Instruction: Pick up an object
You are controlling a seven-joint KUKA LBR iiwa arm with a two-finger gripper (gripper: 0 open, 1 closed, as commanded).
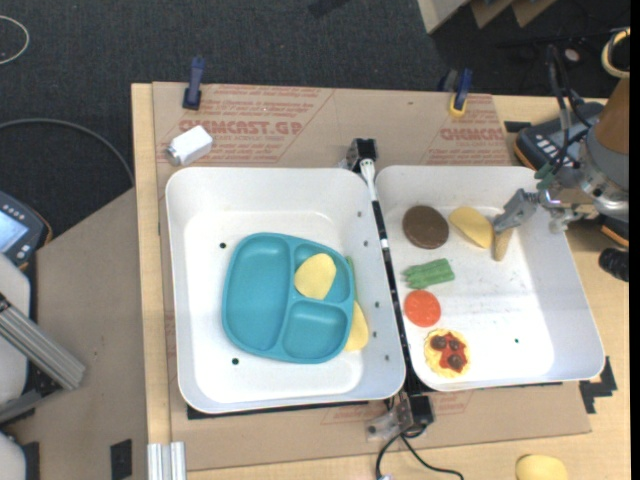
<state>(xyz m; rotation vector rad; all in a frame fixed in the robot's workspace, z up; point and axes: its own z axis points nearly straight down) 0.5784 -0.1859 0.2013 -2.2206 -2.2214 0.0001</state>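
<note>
The right bin (560, 308) holds a brown disc (426, 226), a yellow wedge (470, 225), a green piece (428, 273), a red-orange disc (422, 308) and a small pizza-like round (446, 352). My gripper (502, 236) reaches in from the right and hangs low over this bin's back part. It is just right of the yellow wedge, close to it or touching it. I see nothing held in it. In the left bin (200, 218) lies a teal divided plate (270, 298) with a yellow piece (316, 275) on it. Another yellow piece (358, 330) is at the plate's right edge.
A black strip (378, 230) runs between the two bins. On the cardboard behind them are a small white block (190, 145) and two blue clamps (193, 71) (460, 92). A yellow object (540, 466) lies off the bench at the bottom right.
</note>
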